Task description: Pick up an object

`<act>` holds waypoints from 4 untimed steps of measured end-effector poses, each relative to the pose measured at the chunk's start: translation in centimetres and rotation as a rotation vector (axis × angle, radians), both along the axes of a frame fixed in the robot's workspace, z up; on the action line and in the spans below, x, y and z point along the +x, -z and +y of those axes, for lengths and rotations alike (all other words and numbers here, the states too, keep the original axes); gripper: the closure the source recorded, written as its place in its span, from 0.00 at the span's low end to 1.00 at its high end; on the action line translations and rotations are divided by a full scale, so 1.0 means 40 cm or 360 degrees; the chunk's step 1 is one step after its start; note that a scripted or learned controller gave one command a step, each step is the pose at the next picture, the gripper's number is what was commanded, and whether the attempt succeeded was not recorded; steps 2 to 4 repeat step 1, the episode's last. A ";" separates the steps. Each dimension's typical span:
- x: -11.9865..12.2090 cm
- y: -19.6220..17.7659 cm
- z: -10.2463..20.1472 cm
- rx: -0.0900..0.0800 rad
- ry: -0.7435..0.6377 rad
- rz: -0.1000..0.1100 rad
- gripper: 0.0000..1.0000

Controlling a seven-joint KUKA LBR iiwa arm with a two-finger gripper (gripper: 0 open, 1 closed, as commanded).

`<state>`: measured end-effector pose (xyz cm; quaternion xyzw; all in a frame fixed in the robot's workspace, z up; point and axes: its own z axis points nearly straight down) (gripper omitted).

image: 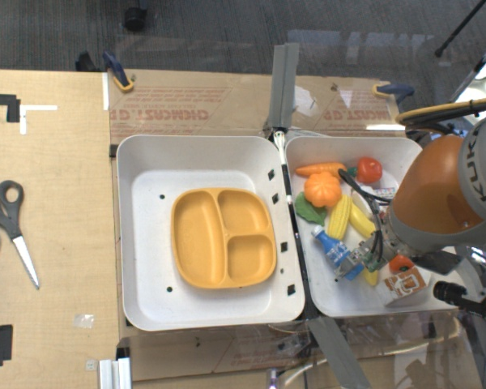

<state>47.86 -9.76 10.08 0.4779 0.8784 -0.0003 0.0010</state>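
Over the right white bin (324,298), the grey arm with its orange band (437,189) sits low, gripper (364,254) down among the toys. Finger opening: cannot tell, too cluttered. Just beside it: blue plastic bottle (336,254), yellow corn cob (338,217), yellow banana (360,221). Orange toy fruit (322,189), carrot (320,169) and red tomato (369,169) lie further back. Left white bin (146,241) holds a yellow three-compartment plate (223,237). Scissors (14,229) lie on the bench, well apart.

Probably lab: bench (49,217), clamps (117,71).
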 end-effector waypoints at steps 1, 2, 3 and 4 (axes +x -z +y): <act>0.000 -0.303 0.145 0.0000 0.0188 0.0002 1.00; 0.000 -0.303 0.145 0.0000 0.0188 0.0002 1.00; 0.000 -0.303 0.145 0.0000 0.0188 0.0002 1.00; 0.000 -0.303 0.145 0.0000 0.0188 0.0002 1.00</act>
